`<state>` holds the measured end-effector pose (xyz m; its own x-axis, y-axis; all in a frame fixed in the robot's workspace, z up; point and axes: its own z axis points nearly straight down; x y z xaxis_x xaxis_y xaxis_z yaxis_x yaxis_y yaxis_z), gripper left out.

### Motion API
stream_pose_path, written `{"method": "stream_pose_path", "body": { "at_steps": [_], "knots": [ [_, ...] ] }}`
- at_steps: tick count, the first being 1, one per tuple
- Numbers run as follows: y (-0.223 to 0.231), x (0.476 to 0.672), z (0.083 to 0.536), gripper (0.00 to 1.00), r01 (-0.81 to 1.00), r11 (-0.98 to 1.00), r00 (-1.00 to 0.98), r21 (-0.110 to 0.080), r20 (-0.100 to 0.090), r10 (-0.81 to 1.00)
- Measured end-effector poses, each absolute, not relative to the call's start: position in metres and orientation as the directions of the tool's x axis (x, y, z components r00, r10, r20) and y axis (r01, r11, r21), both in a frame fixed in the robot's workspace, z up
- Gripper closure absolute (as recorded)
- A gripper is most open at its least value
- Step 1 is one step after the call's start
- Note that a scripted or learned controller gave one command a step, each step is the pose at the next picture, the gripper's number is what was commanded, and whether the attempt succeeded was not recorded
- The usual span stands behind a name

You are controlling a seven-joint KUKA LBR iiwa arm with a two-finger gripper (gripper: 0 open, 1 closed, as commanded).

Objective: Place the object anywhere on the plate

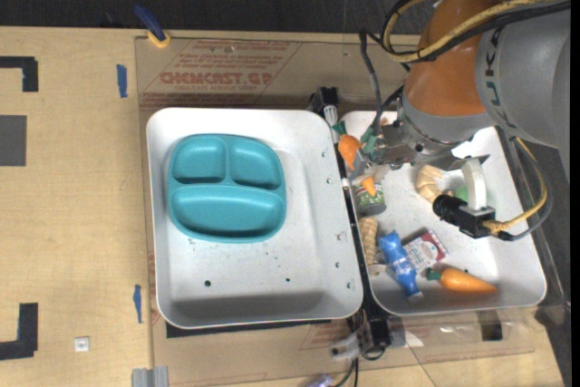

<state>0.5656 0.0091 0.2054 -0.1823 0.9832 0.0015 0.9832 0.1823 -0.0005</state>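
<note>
I see the teal plate (227,188), smooth and three-sectioned, in the upper left part of the left bin (308,285), with bare white floor below and right of it. The gripper (385,149) hangs at the upper left of the right bin (530,281), near the shared rim; I cannot tell its opening. A glossy carrot (462,283) lies at lower right, beside a crinkled blue packet (399,260).

Grey arm (535,59) with an orange band (458,36), yellow and black cables looping around the wrist
</note>
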Motion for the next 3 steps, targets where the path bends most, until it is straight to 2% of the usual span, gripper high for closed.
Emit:
{"method": "stream_pose_path", "body": {
  "at_steps": [1,2,3],
  "knots": [
    [0.082,0.608,0.184,1.0,0.997,0.071,-0.071,0.0,0.0,0.997],
    [0.142,0.633,0.21,1.0,0.98,-0.197,0.197,0.001,-0.001,0.98],
    [0.142,0.633,0.209,0.0,0.98,-0.199,0.199,0.001,-0.001,0.98]
  ]
}}
